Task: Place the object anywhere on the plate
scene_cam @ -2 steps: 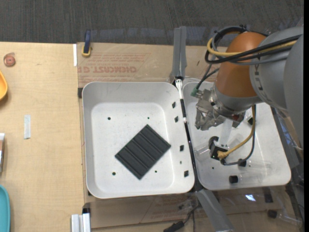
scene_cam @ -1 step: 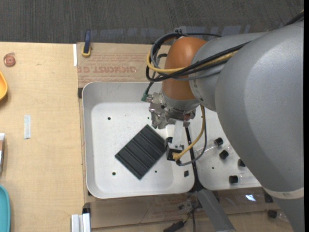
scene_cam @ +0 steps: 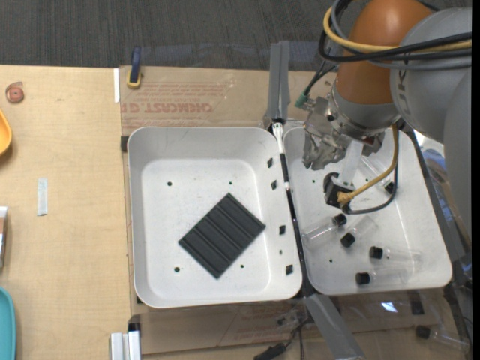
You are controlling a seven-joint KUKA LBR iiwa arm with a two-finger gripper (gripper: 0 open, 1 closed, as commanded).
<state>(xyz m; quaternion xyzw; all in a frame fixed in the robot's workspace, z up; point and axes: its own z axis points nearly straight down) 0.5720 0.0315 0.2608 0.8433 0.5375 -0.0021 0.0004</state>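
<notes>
Where bench (scene_cam: pixel 67 261) shows, dark carpet (scene_cam: pixel 150 13) beyond

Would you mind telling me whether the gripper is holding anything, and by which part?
It cannot be told: the gripper hangs over the right bin, its tips unclear.

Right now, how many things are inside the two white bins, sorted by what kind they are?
Dark ribbed plate, left bin: 1
Small clear vials with black caps, right bin: 4, with caps at and
Total: 5
The gripper hangs over the right bin.
</notes>
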